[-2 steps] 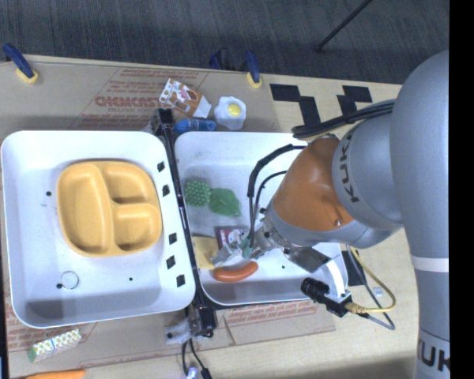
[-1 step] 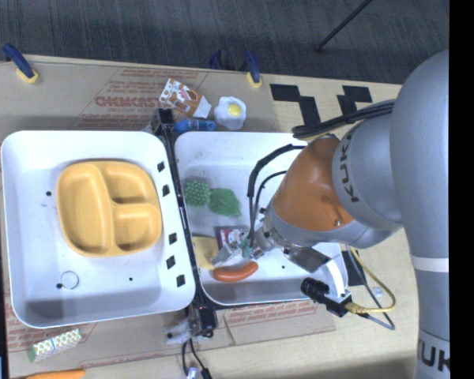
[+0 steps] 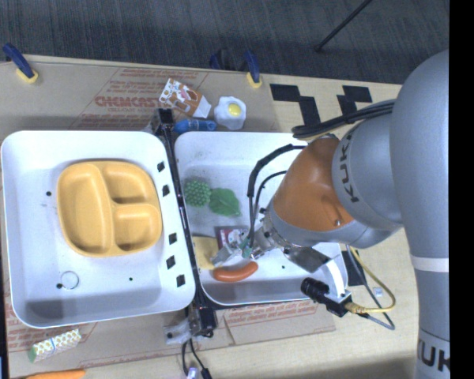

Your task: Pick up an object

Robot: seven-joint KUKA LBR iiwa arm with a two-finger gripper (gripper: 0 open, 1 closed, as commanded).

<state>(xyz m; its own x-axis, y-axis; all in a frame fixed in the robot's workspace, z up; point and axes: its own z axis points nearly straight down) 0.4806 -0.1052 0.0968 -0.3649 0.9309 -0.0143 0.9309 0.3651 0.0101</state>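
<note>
The arm reaches down into the right bin (image 3: 221, 144), its wrist bent so the pincer (image 3: 243, 247) sits low among the small things near that bin's front wall. From this slant the orange band and grey wrist hide most of the tool, and whether the pincer is spread or pressed together cannot be told.

Taking the pincer as landmark: a red sausage-shaped piece (image 3: 235, 272) lies just in front of it, close to the bin's front wall; a yellow piece (image 3: 203, 251) lies just to its left, against the divider between the bins; a dark red packet (image 3: 227, 234) sits just behind it; a green leafy piece (image 3: 224, 202) and a green knobbly piece (image 3: 196, 191) lie farther back, nearer the bin's middle. The sausage or the packet seems the likeliest target, judging by how near they are.

Room is tight there: front wall, divider and crowded neighbours leave little sideways play, so a straight lift looks safest. The left bin (image 3: 16, 212) holds a yellow divided tray (image 3: 107, 204), well apart.
</note>
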